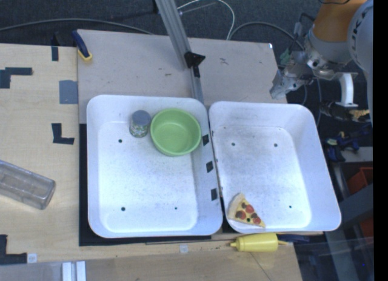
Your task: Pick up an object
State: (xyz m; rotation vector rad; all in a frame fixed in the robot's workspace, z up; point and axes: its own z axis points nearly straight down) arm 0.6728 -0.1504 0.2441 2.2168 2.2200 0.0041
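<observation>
A green bowl [176, 131] sits at the back of the left bin [103, 171], with a small grey can [140, 123] just to its left. A toy pizza slice [245, 211] lies at the front left corner of the right bin [315, 152]. A yellow mustard bottle [254, 243] lies on the bench in front of the right bin. My gripper [282, 86] hangs beyond the right bin's back right corner, above the bench edge, with nothing seen in it.
A clear plastic cylinder [24, 185] lies on the bench at far left. A slanted metal pole [173, 22] rises behind the bins. Cables run across the dark floor at the back, and a blue and yellow clamp [81, 46] sits at the bench's back left.
</observation>
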